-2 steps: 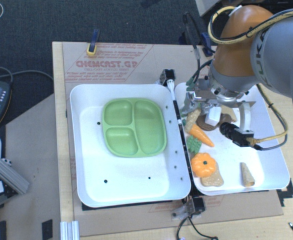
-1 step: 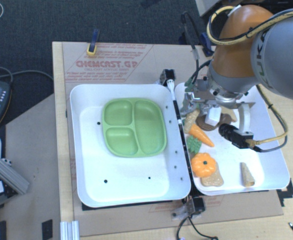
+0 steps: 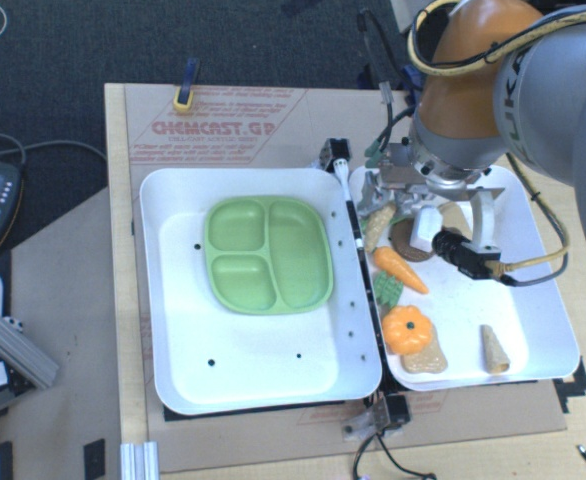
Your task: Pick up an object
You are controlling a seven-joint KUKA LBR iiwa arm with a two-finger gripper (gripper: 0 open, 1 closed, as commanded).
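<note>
Arm hanging low over the right bin, carrot just beside it.

You're looking at the gripper (image 3: 420, 211) sitting low over the far left part of the right bin (image 3: 545, 298), and I cannot tell you its state or whether it's gripping anything, since the wrist is hiding it. The carrot (image 3: 400, 270) is lying just on the near side of the gripper, its long axis running slantwise, leafy end toward the divider, tip pointing away from it. The pumpkin (image 3: 408, 329) is sitting nearer still. The green tray (image 3: 269, 255) is resting in the left bin (image 3: 173, 298).
</note>
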